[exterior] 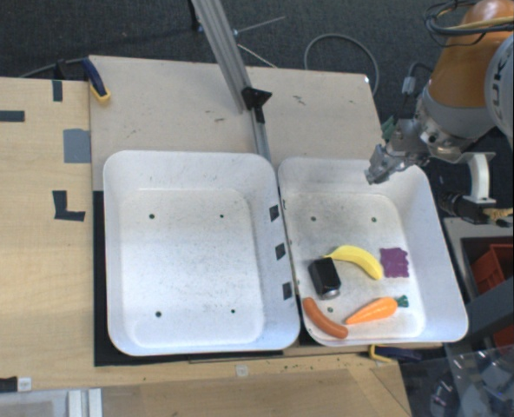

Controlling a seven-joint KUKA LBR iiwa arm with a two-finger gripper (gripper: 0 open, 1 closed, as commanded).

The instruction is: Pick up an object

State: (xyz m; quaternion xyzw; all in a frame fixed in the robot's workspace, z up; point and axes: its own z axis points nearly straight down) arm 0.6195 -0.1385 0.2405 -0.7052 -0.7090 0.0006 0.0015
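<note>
The right bin (413, 198) holds several small objects near its front. A yellow banana (359, 260) lies beside a purple block (395, 261). A black block (325, 277) sits left of the banana. In front of them lie an orange carrot (374, 310) and a red-brown sausage (324, 318). My gripper (378, 173) hangs over the back right corner of this bin, well behind the objects and apart from them. Nothing shows between its fingers.
The left bin (187, 250) sits beside the right one, with a raised divide between them. A slanted metal pole (231, 59) reaches down to the bins' back edge. Cables lie on the dark floor behind the bench.
</note>
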